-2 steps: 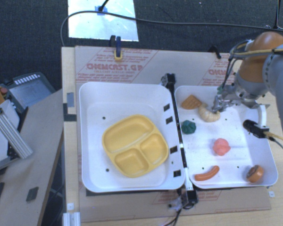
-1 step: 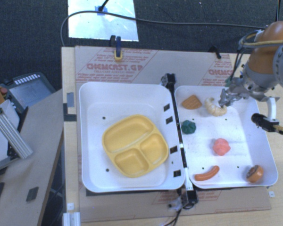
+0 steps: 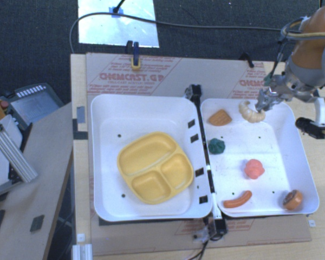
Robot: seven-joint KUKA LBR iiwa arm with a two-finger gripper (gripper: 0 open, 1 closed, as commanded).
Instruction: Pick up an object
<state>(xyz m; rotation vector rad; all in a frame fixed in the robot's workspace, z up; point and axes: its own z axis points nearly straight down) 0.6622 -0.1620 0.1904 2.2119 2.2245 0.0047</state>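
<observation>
Toys fill the right bin [image 3: 306, 161] of two white bins on the counter: six small play-food pieces, one of each. My gripper [image 3: 261, 105] hangs over the far right corner, directly above a cream, curled, shrimp-like piece [image 3: 251, 112]; whether my fingers are parted or closed I cannot tell. Just left lies an orange wedge [image 3: 220, 117], then a dark green lump [image 3: 216, 145], a pink ball [image 3: 254, 168], a red-orange sausage [image 3: 237, 200] and a brown-and-orange round piece [image 3: 292, 200]. The cream piece looks light, stiff and smooth, likely slippery; I would pinch across its narrow middle. One yellow three-compartment tray [image 3: 154, 167] sits in the left bin [image 3: 105, 145].
</observation>
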